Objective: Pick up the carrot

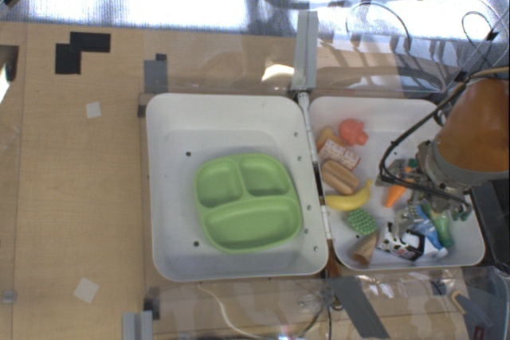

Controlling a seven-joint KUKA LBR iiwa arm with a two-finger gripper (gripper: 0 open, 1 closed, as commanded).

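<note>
The carrot (pixel 394 194) is a small orange piece lying in the right bin (pixel 414 114), right of the banana. The arm comes in from the right, and its orange band and grey wrist hang over the bin's right side. The gripper (pixel 420 201) sits just right of the carrot, low over the bin floor. The wrist and cables hide much of it. From here I cannot tell whether it touches the carrot.
The right bin also holds a red toy (pixel 353 131), a waffle piece (pixel 339 153), a hot dog (pixel 341 177), a banana (pixel 349 201), a green knobbly piece (pixel 361 220), a cone (pixel 365 248) and blue-green items (pixel 437 230). A green divided plate (pixel 249 201) lies in the left bin (pixel 171 171).
</note>
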